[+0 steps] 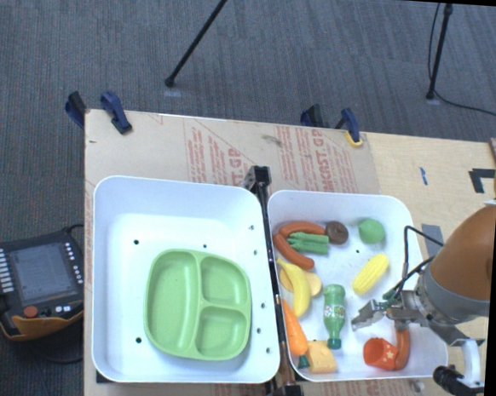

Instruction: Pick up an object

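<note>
The right bin [401,209] holds several toy foods: two sausages [295,250], green beans [311,243], a brown round piece [337,232], a green ball [371,232], a corn cob [370,273], a banana [296,289], a green bottle [334,315], a carrot [293,325] and a cheese wedge [322,358]. My gripper [374,313] hangs low over the bin's right part, between the corn cob and a red piece [380,354] with an orange sausage [402,345] beside it. Nothing shows clearly in its grasp.
The left bin [123,204] holds a green divided plate [198,303]. A control pendant [35,280] lies off the bench at the left. Blue clamps [115,110] grip the bench's far edge, and tripod legs [197,35] stand on the carpet behind.
</note>
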Tool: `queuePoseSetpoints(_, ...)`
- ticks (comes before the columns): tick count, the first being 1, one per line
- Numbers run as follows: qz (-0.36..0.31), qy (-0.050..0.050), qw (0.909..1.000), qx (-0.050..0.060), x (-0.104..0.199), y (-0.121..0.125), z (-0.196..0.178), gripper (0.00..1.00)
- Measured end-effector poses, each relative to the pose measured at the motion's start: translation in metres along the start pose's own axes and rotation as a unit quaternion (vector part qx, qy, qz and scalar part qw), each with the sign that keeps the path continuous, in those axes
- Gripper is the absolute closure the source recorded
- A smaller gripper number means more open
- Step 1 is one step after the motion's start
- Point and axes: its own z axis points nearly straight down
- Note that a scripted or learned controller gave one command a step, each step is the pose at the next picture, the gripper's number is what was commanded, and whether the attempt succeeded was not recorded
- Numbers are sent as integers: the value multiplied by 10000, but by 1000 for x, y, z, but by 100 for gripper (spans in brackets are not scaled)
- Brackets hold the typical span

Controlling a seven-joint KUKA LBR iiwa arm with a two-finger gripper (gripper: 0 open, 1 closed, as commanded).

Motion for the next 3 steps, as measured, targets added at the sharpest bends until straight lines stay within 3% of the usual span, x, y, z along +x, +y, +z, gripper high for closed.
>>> queuePoseSetpoints(1,1576,-8,9875,-10,81,24,-11,0)
queuePoseSetpoints(2,2022,-13,9793,-9,104,54,10,0)
queuePoseSetpoints(3,1579,-16,9875,-12,105,109,9,0)
